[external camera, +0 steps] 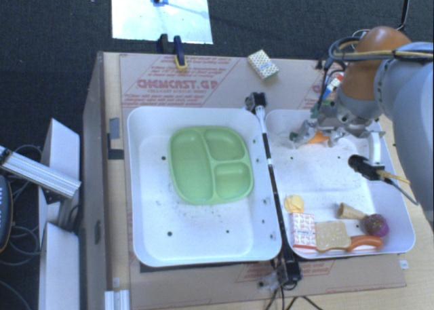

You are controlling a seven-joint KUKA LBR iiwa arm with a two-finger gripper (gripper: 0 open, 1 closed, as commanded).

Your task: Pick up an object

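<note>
My gripper point(313, 133) low over orange piece point(317, 138), far end of right bin point(325, 173); whether it grips piece, cannot tell. Risk: piece close to bin wall, may slip aside.

Bright, even overhead light, soft shadows, glare on white bins point(146, 247), slightly soft focus.

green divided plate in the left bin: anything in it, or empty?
Empty. The green plate lies flat in the left bin, and all three compartments show bare green. The food items sit in the right bin.
</note>
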